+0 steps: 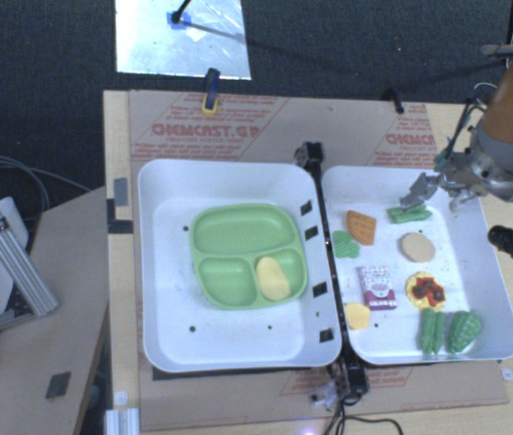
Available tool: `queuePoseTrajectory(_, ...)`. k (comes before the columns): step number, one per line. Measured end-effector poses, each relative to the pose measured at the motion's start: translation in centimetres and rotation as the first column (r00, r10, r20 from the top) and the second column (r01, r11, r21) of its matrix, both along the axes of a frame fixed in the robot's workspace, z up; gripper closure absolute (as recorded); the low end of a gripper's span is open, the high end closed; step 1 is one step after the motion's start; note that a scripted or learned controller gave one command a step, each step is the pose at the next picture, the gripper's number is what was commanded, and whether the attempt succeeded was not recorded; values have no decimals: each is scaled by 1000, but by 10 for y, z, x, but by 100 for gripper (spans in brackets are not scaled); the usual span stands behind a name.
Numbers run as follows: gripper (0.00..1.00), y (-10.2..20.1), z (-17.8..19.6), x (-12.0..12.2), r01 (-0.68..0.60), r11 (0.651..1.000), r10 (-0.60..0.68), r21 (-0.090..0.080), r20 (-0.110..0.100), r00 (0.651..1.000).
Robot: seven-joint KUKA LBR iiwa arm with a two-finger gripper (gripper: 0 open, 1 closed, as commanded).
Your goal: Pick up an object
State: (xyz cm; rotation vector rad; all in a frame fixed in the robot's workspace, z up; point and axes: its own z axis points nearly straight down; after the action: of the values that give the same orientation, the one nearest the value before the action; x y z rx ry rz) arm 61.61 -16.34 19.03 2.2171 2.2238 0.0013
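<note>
gripper (422,191): i'm seeing it hovering just above the green piece; grip unclear.
green piece (410,214): lying lengthwise left-right.

Red print is showing on the clear protective sheet (266,116) lying under both bins: "CHEMCAST GP" is reading clearly at the upper left, and a second, partly cut-off copy is running diagonally at the upper right. The small red-and-white packet (377,286) is carrying print too small to read.
</note>
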Motion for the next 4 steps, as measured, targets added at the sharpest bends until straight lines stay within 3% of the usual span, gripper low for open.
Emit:
queuePoseTrajectory(1,0,-45,-112,1,5,1000,-5,0,-5,1000)
queuePoseTrajectory(2,0,-23,-106,-36,3,1000,-3,1,-3,1000)
queuePoseTrajectory(3,0,-43,-104,6,-2,1000,2,-2,5,1000)
queuePoseTrajectory(4,0,-25,-106,-30,2,1000,-2,1,-3,1000)
